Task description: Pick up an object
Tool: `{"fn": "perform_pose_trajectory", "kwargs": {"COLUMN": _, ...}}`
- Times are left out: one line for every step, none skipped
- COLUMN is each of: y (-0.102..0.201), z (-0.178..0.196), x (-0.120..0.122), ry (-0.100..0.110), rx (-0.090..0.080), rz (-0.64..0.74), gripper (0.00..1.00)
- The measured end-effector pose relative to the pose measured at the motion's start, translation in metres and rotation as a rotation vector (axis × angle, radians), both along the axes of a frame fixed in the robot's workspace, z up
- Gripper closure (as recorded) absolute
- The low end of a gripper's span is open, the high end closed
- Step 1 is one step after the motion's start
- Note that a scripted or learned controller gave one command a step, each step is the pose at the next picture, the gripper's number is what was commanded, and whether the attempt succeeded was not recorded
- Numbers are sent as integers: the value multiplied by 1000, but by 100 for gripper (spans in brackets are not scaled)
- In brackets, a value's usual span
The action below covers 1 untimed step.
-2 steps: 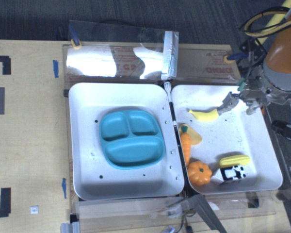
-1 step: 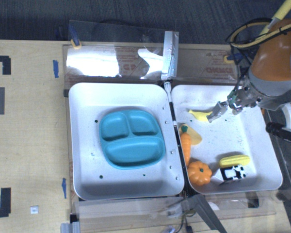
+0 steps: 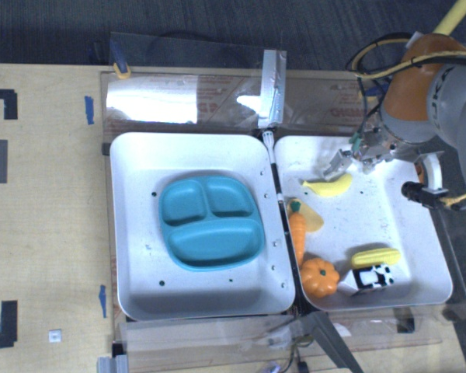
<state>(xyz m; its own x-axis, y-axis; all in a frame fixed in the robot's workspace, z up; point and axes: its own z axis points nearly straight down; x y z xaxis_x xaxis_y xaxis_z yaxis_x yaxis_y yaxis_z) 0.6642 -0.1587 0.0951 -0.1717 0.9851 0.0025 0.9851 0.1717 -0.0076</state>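
The right white bin (image 3: 419, 231) holds a yellow banana (image 3: 330, 186) near its back, a carrot (image 3: 297, 233) along its left wall, an orange pumpkin (image 3: 319, 277) at the front left, and a yellow corn-like piece (image 3: 375, 256) beside a black-and-white block (image 3: 373, 277) at the front. My gripper (image 3: 340, 162) hangs over the back of this bin, just above and to the right of the banana. Nothing shows between its fingers.
The left white bin (image 3: 132, 270) carries a blue divided plate (image 3: 211, 220). A metal divider post (image 3: 272, 88) stands behind the seam between the bins. Cables loop at the top right near the arm (image 3: 419, 92).
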Motion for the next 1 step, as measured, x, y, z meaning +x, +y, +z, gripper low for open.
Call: {"fn": "perform_pose_trajectory", "kwargs": {"y": 49, "z": -9, "x": -7, "ry": -8, "rx": 0, "rz": -49, "gripper": 0}}
